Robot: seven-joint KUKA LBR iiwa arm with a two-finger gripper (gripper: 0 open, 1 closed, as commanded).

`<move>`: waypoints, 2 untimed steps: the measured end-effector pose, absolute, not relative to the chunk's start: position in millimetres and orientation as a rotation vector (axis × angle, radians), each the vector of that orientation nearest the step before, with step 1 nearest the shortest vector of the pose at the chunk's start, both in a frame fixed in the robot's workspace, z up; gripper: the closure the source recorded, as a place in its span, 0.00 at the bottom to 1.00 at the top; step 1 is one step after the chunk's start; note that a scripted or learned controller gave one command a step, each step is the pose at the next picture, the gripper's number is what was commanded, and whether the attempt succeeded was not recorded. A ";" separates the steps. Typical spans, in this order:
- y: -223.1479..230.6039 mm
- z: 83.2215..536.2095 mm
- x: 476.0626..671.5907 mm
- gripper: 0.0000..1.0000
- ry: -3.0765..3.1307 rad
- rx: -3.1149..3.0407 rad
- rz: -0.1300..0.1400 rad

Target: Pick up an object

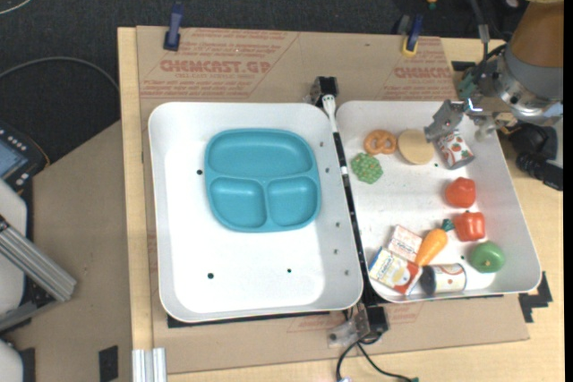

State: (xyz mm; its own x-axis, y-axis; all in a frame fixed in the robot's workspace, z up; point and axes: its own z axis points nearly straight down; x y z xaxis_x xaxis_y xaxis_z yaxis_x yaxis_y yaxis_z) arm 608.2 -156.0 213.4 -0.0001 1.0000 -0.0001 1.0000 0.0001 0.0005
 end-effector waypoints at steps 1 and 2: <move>-192.1 84.3 596.7 0.00 2.224 2.233 -0.011; -191.0 103.5 601.1 1.00 2.218 2.221 0.002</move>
